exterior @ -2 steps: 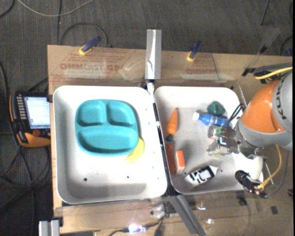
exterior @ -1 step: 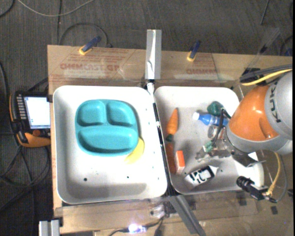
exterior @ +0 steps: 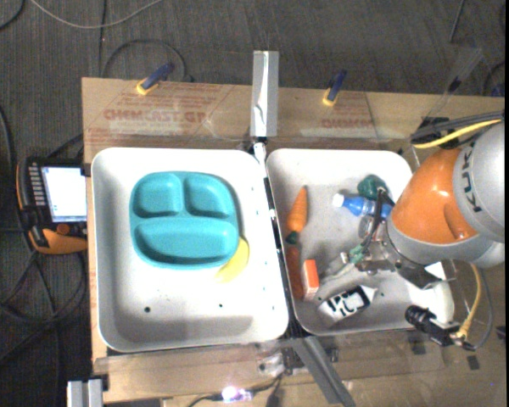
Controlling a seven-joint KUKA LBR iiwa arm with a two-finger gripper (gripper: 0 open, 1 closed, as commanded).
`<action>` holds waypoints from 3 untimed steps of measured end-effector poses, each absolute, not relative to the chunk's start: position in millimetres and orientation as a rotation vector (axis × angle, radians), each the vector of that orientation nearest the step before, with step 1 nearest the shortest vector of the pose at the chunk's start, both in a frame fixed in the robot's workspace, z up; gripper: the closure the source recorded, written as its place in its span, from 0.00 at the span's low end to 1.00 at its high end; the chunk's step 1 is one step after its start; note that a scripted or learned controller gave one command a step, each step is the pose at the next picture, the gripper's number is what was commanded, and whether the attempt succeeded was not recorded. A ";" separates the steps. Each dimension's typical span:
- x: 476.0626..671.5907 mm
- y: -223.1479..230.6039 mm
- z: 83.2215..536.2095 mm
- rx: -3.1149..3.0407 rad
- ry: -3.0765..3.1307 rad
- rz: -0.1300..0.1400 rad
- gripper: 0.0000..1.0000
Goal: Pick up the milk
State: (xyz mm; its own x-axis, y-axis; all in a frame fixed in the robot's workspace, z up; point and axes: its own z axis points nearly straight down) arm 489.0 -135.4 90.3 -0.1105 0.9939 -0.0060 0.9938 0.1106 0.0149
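End effector [exterior: 349, 265]: grip state unclear | milk [exterior: 348, 300]: boxy carton just below | right bin [exterior: 322, 164]: smooth white

left bin [exterior: 110, 227]: white | tray [exterior: 185, 219]: turquoise | banana [exterior: 234, 263]: yellow | right bin [exterior: 322, 176]: white | carrot [exterior: 298, 209]: orange, green end | bottle [exterior: 354, 203]: blue, white cap | small box [exterior: 310, 277]: orange | milk carton [exterior: 348, 301]: white with black marks | arm [exterior: 445, 206]: grey, orange band | bench [exterior: 195, 113]: brown cardboard, red print

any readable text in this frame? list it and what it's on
"KU": on the arm's grey housing, cut off at the edge.
Red print on the cardboard behind the bins: blurred, unreadable.
Black-and-white carton in the right bin: markings too small to read.
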 end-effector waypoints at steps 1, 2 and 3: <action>484.7 -114.6 227.8 1.809 2.568 -0.001 0.00; 486.3 -115.7 91.9 1.797 2.563 0.001 0.00; 487.4 -114.8 101.7 1.797 2.563 0.006 1.00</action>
State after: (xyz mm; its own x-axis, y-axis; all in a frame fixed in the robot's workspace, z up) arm 487.4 -114.8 101.7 -0.3406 0.9402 -0.0072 0.9401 0.3407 0.0096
